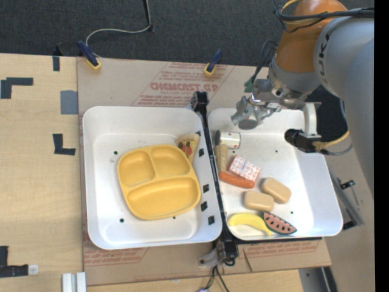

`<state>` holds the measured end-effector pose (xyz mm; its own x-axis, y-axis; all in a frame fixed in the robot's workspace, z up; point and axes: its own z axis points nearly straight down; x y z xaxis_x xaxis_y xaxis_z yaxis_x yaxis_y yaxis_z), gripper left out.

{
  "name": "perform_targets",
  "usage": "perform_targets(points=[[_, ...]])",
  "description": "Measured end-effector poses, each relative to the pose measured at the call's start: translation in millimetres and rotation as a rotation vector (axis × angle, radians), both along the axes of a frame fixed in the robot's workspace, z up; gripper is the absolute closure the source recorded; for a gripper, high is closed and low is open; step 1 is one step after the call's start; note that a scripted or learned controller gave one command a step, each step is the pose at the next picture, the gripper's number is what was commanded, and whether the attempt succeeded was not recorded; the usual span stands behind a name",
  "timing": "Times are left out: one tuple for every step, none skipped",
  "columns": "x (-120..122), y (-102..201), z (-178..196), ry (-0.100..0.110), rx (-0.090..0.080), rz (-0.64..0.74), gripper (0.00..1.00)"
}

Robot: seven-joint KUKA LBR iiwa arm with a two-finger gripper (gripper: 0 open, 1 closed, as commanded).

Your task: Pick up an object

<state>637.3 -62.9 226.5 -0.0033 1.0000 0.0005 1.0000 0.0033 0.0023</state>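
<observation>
The arm [331,35] enters from the right and is cut off by the frame edge. Its gripper [250,113] hangs over the rear left corner of the right bin [316,181]; the fingers are too small and blurred against the bin wall to tell whether they are released or clenched, and nothing is seen between them.

Two white bins sit side by side. The left bin [103,181] holds one yellow tray [159,181] with three compartments, and one small food piece [188,144] at the tray's rear right corner, hard to identify.

The right bin holds seven objects, clustered toward its left and front: one white cylinder [229,139] just below the gripper, one tan stick [221,158], one carrot [237,179], one pink-checked block [245,168], two bread rolls [267,194], one banana [248,222] and one watermelon slice [279,225]. The carrot is partly hidden under the block.
</observation>
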Motion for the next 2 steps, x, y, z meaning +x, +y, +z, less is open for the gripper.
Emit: perform_targets(points=[[-70,30,39,0.004,0.001,-0.001,1.00],[-108,63,44,0.004,0.000,0.000,1.00]])
